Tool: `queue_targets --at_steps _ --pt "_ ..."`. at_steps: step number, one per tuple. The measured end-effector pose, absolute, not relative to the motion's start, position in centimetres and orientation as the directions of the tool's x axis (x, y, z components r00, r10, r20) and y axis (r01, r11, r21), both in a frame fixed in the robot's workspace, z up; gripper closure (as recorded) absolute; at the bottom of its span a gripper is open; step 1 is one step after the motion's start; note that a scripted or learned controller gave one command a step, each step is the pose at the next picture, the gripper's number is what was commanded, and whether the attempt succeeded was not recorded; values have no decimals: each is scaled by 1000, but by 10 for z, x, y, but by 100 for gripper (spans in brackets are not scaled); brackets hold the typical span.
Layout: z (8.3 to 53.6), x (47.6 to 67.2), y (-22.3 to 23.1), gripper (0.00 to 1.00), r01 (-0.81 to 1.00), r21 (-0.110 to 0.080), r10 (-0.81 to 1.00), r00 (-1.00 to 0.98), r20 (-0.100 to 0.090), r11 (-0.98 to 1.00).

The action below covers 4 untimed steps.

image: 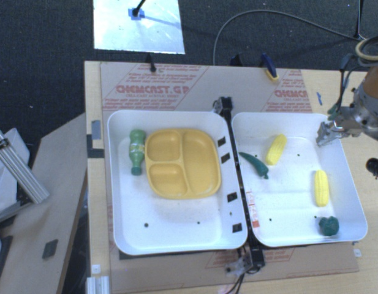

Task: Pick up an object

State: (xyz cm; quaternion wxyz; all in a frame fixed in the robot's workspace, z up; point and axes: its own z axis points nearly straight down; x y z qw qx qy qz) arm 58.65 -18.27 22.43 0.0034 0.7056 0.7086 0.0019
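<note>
Pick not started yet, far as I can tell. Tool [328, 133] hangs over far right edge of right bin [299, 234], nothing between its fingers; whether they're apart or together, can't tell.

Candidates all lying loose in that bin:
- corn cob [275, 149] near far-left corner
- second corn cob [321, 187] by right wall
- green pepper [255, 164] next to left wall
- dark green lump [328, 226] in near right corner

Left bin [170, 241]: yellow divided plate [181, 163], green bottle [136, 151] touching its left side.

Whole job left: descend, grab, lift.

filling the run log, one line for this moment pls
gripper over right bin far edge | holding nothing | corn untouched
</note>
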Motion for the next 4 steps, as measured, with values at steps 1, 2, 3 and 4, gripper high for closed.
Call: queue_targets --at_steps 1,2,3,4 --pt "254 588 -183 100 1000 4 1000 -5 -1 5" --pt "259 588 -128 100 1000 3 1000 -10 1 10" --pt "261 587 -82 100 1000 2 1000 -8 0 8" --pt "244 593 -25 100 1000 2 1000 -9 1 9"
